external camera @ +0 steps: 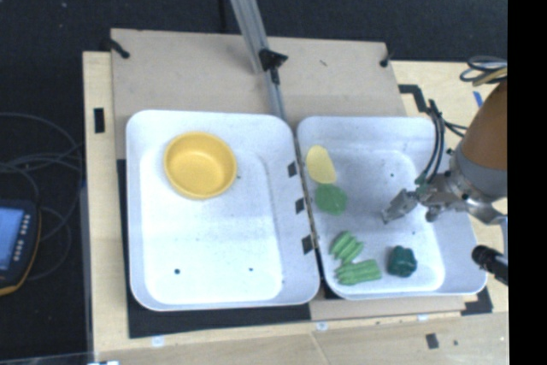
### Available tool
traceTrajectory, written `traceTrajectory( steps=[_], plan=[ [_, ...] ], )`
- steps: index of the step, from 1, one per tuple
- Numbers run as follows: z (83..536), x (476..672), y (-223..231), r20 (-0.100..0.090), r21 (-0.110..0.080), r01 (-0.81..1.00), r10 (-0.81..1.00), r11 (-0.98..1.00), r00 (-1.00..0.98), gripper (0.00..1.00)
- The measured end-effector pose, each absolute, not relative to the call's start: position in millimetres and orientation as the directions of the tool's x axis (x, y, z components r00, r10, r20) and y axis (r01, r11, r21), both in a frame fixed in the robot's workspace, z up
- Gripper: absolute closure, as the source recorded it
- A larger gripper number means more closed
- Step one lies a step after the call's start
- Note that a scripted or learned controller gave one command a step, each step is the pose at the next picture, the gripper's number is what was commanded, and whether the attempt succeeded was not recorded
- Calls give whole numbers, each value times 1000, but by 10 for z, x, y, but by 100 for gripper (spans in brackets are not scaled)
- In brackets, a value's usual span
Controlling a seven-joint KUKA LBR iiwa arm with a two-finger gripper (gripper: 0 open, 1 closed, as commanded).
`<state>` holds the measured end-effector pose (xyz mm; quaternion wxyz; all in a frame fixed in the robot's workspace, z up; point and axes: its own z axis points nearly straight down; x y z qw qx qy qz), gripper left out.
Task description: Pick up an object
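The dark green piece (402,261) lay just below my gripper (410,208), in the right bin (376,137). The fingers looked spread and held nothing. I judged a straight descent best, keeping off the bin wall beside it.

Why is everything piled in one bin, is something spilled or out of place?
Nothing stands out as spilled or damaged. The yellow bowl sits upright in the left bin; the small toy foods lie loosely along the right bin's left and near sides.

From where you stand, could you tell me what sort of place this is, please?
Probably a robotics lab test bench: two white bins side by side, toy-like green items and a yellow bowl, and a robot arm.
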<state>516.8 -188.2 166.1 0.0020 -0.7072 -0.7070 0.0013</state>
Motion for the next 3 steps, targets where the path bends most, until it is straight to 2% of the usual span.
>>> traceTrajectory(
  steps=[1,2,3],
  plan=[
    [1209,5176,-1808,1,-3,1000,1000,0,0,0],
    [1004,5176,-1812,-1,0,1000,1000,-1,1,0],
    [1123,5187,-1819,-1,4,1000,1000,-2,2,100]
  ],
)
